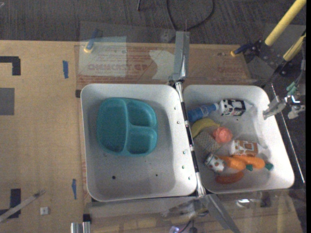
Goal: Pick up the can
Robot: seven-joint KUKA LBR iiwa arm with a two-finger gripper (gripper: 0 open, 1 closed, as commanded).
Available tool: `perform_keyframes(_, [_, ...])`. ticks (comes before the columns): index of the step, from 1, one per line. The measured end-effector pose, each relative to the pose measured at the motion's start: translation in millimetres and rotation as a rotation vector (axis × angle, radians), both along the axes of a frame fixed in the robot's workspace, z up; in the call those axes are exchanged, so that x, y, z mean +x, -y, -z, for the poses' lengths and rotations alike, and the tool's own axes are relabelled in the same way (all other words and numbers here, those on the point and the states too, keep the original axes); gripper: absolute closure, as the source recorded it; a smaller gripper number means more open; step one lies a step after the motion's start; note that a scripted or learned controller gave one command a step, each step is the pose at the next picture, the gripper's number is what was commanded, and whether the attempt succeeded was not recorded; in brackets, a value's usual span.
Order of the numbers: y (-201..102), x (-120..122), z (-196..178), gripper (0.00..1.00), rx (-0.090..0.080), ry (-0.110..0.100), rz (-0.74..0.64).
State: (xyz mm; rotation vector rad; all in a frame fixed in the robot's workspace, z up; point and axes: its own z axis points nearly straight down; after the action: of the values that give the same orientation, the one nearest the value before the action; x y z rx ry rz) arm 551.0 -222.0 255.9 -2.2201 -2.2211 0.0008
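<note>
The can (pixel 214 162) looks to be the small white-and-red cylinder lying on its side in the right bin (pixel 279 144), near that bin's front-left corner. You see it touching the blunt end of an orange toy carrot (pixel 244 163), which stretches off to the right. Just in front of both lies a reddish-brown sausage shape (pixel 230 178). Behind the can sit a brown woven block (pixel 206 141) and a pink ball (pixel 223 134), with a yellow banana (pixel 203 125) curving behind them along the bin's left wall. A small white-and-orange carton (pixel 243 147) lies just behind the carrot. Toward the back of the bin, a blue bottle (pixel 200 112) lies beside a black-and-white cow-patterned container (pixel 233 106).

Your tool (pixel 284 107) hangs over the right bin's back-right rim, well apart from the can and holding nothing you can see. It is small and blurred, so you cannot tell whether it is open or closed.

The left bin (pixel 131 183) holds a teal divided plate (pixel 126 125). Both bins sit side by side on the tan desk (pixel 39 144).
</note>
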Motion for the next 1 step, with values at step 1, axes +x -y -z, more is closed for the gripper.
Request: perform_keyframes(1, [-71.3,-7.4,147.5,0.0,0.0,0.0,0.056])
